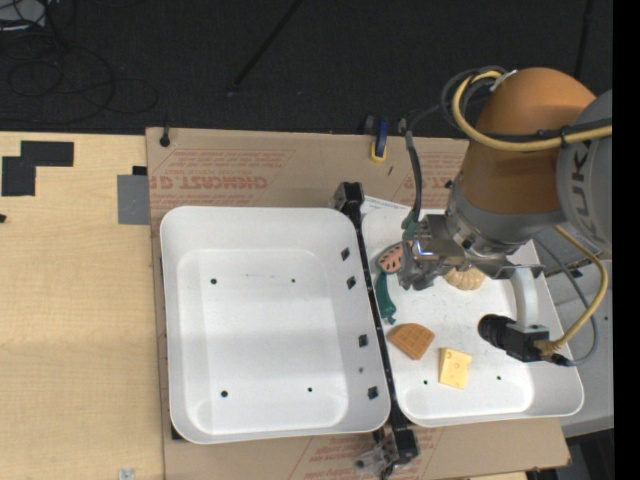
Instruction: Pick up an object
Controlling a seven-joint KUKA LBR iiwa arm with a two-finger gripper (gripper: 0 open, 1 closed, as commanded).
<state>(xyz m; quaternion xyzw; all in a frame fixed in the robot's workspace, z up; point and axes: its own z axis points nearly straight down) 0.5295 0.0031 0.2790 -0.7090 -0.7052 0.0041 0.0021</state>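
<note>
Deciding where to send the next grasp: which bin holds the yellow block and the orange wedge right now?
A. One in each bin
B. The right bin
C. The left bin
B: the yellow block and the orange wedge both lie on the floor of the right bin, under the arm.
</note>
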